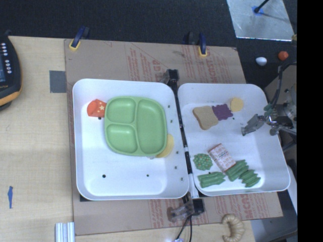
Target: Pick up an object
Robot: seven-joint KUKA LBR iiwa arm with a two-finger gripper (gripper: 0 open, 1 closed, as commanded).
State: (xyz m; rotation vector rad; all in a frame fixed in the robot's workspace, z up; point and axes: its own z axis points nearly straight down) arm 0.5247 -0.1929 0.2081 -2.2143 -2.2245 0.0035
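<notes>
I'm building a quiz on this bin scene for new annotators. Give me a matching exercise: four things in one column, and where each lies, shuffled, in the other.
Things:
1. green three-compartment plastic plate
2. tan bread-slice toy
3. green bean-pod toys
4. red piece with a yellow star

Places:
A. right bin, near front corner
B. left bin, middle
C. left bin, at the plate's far left edge
D. right bin, far part, beside a purple piece

Pairs: 1-B, 2-D, 3-A, 4-C
</notes>
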